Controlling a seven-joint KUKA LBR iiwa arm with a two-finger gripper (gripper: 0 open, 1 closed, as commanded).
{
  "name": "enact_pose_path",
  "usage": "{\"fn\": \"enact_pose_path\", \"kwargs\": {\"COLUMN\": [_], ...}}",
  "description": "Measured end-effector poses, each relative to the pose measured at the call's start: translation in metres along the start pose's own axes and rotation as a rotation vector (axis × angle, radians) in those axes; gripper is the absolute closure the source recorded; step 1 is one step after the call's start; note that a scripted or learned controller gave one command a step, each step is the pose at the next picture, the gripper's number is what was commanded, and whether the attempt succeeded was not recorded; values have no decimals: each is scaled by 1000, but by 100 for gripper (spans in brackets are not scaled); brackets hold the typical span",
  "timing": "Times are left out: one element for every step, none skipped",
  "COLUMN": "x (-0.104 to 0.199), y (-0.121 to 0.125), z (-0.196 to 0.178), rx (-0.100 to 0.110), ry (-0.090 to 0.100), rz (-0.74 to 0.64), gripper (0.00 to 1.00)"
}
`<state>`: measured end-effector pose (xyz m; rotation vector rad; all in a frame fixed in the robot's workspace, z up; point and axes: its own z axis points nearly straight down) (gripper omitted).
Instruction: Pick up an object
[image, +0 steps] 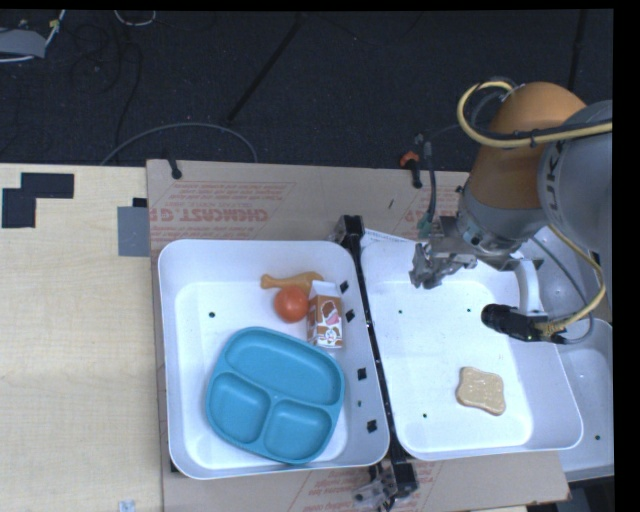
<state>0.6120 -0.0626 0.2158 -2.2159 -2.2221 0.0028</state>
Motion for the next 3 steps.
{"fn": "enact_pose_path", "kwargs": {"x": [53,111,166], "y": [-1,3,13], "z": [-9,-1,-15], "rx": [0,-1,-3], "ry": [1,0,1], "rz": [-2,-2,-3], "gripper": [100,100,100]}}
